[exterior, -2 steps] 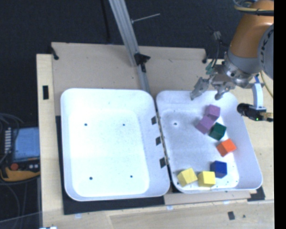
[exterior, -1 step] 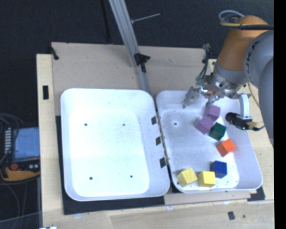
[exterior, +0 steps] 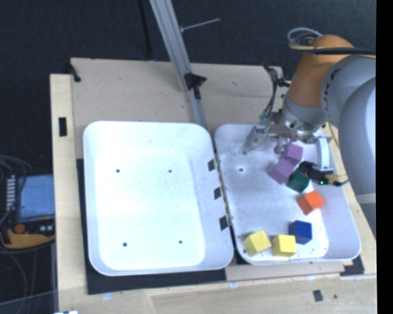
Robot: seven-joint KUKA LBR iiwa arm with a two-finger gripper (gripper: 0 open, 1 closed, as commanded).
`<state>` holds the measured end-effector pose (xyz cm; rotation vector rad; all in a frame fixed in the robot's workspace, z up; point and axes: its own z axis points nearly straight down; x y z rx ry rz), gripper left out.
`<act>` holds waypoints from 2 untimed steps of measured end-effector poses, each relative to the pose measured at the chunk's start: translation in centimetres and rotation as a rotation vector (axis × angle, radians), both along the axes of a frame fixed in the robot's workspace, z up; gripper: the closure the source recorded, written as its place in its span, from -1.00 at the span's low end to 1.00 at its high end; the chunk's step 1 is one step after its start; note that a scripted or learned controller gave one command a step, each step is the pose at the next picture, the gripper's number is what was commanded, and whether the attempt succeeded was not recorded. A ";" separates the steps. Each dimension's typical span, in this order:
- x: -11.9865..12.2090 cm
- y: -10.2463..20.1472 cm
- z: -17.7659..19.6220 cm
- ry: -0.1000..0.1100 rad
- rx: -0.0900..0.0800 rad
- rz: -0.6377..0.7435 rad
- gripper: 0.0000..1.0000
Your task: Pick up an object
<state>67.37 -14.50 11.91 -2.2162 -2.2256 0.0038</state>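
Hand [exterior: 270, 138] just left of two purple blocks [exterior: 286, 163].

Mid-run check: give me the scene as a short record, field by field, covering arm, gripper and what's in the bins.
arm: reaches in from the right, over the right bin's far end
gripper: above the bin's upper part, nothing seen between its fingers
purple blocks: two, touching, just right of the gripper
green block: next to the purple ones
orange block: below the green one
blue block: near the bin's near edge
yellow blocks: two, side by side at the near edge
left bin: white, beside the right bin
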 end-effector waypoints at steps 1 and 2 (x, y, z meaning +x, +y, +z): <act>0.2 -0.1 1.5 -0.007 -0.002 0.001 1.00; 0.1 -0.2 6.0 -0.008 -0.001 -0.001 1.00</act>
